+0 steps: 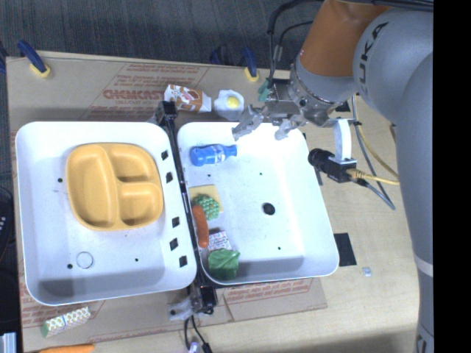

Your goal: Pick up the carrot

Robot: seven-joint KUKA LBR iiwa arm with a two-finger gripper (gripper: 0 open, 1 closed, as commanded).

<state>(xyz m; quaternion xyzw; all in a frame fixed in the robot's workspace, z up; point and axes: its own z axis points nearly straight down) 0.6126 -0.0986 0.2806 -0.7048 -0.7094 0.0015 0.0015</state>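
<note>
Two white bins sit side by side on brown cardboard. By the right bin's [294,259] left wall lies the carrot [201,226], small, orange and thin, between a green veggie [209,206] and a wrapper [218,240]. Over the far edge, the gripper [263,129] hangs open, holding nothing.

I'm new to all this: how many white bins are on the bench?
2. The left bin holds a yellow divided plate; the right bin holds the carrot along its left wall.
</note>
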